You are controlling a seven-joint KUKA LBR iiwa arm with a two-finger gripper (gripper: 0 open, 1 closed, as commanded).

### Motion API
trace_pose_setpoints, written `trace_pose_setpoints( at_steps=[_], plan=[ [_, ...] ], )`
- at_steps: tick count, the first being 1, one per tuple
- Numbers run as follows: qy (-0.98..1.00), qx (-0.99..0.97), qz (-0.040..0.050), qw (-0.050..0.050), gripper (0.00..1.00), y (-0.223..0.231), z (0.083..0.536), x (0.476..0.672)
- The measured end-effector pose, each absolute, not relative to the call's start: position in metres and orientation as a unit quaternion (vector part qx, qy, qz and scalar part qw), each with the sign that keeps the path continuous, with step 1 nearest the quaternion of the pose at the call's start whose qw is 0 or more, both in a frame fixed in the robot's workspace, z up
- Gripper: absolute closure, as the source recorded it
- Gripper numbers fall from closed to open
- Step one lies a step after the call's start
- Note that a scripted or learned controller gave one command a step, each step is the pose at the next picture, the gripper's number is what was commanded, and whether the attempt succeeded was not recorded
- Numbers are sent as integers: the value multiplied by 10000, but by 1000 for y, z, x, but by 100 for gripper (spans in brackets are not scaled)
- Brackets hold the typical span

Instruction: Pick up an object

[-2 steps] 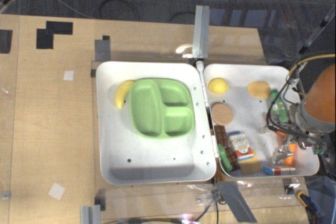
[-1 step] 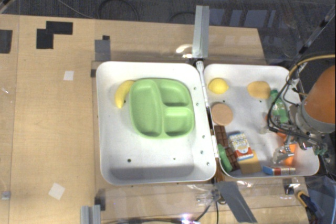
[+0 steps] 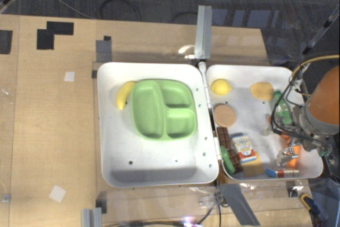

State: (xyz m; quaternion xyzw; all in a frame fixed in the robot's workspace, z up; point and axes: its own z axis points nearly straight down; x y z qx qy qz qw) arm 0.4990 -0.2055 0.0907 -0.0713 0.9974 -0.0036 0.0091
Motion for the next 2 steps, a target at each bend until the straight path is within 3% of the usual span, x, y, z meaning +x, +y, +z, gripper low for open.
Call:
trace_pose_setpoints(
  at_steps=[2],
  plan=[
    [9939,-1095,-52,94,0,-206,91,500]
  ],
)
